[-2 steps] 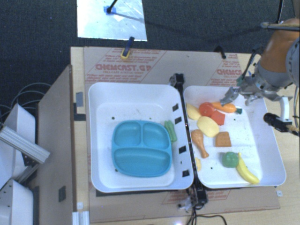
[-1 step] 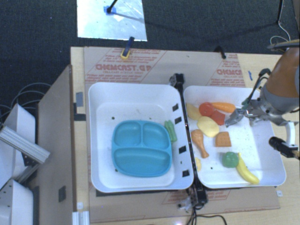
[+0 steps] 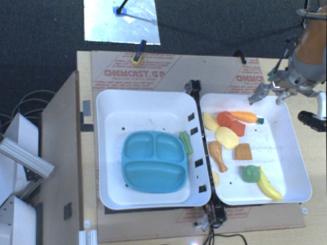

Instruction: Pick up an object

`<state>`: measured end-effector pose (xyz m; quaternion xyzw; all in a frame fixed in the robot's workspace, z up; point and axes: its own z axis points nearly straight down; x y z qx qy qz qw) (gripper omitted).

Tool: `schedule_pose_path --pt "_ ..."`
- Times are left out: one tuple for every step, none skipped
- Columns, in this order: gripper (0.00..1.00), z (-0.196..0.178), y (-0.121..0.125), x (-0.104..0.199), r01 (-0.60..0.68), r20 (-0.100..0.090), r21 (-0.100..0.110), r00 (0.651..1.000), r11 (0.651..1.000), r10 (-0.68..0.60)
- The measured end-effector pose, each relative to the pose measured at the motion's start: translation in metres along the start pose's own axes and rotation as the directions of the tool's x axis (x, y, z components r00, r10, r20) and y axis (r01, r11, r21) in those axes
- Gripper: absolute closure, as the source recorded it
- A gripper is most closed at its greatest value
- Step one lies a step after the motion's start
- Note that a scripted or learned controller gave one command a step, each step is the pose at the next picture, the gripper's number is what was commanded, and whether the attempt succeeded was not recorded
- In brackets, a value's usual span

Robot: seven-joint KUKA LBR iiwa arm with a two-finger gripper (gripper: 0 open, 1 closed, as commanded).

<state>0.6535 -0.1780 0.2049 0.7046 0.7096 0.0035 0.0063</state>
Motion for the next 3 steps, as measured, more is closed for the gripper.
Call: schedule_pose_path --pt "0.00 0.057 -0.052 -0.030 -0.010 -0.004 0.018 1.000 1.000 0.010" --pt "0.00 0.062 0.018 -0.001 0.002 -0.002 0.006 1.000 1.000 -0.002" --pt "0.00 -0.044 -0.086 0.014 -0.008 -0.003 0.008 1.000 1.000 0.008"
